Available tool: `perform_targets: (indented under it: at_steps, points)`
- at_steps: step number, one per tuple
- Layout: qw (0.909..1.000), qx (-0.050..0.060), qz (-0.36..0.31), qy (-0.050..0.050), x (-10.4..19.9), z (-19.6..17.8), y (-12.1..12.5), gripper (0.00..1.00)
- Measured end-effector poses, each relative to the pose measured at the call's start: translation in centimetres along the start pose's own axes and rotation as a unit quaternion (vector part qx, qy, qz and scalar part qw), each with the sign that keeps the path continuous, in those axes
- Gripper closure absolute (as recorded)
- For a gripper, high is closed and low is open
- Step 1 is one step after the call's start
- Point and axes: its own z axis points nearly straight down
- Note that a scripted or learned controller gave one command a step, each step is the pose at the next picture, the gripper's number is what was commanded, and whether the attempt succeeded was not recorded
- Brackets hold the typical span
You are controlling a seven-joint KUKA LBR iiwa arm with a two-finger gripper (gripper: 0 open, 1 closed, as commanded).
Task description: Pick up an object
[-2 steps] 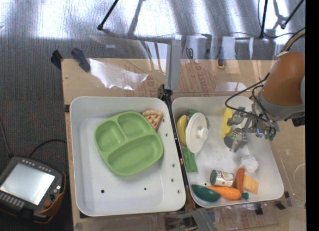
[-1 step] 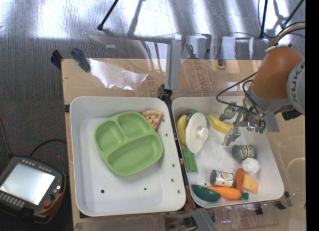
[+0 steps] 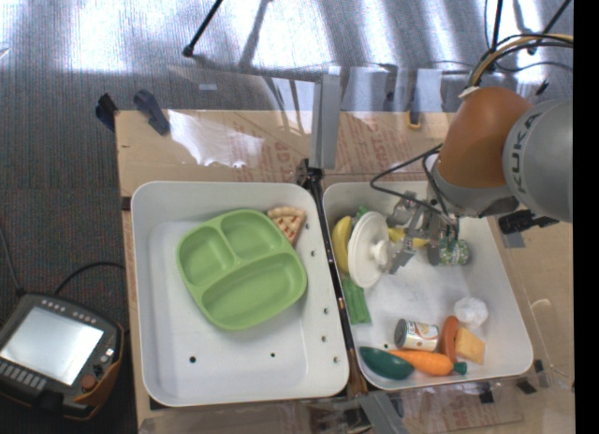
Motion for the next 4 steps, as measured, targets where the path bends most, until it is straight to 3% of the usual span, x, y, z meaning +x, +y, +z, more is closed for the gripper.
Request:
perform_targets:
  at_steps: [2, 3, 4]
  points:
    - [0.9999, 0.000, 0.013, -0.001, -1.4, 0.0, -6.2, 0.00]
    - [0.9988, 0.000, 0.049, -0.002, -2.3, -0.1, -6.7, 0.00]
    - [0.9989, 0.000, 0.046, -0.003, -2.4, -0.9, -6.4, 1.00]
